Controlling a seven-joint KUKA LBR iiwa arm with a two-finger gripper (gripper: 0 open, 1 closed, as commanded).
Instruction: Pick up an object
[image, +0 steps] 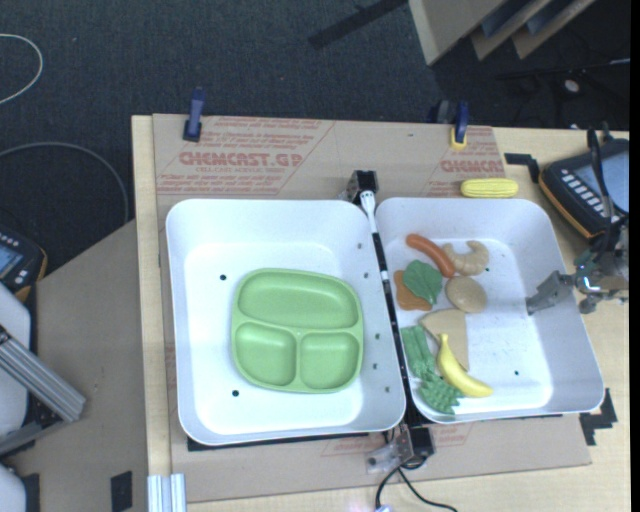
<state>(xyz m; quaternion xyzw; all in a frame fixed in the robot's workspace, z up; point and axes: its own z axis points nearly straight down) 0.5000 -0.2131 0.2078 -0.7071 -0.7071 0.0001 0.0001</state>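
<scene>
A curved yellow plastic banana (459, 368) lies flat near the right bin's front edge, touching a ribbed green bean pod (424, 368). Behind them sit a tan round potato-like piece (465, 294) (its exact kind is hard to tell), a dark green leaf (423, 281) and a slanted orange-red sausage (430, 252).

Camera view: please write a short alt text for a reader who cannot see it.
The gripper hovers at the right bin's right edge, beside toy foods including a banana and sausage. The left bin holds a green divided plate.
</scene>
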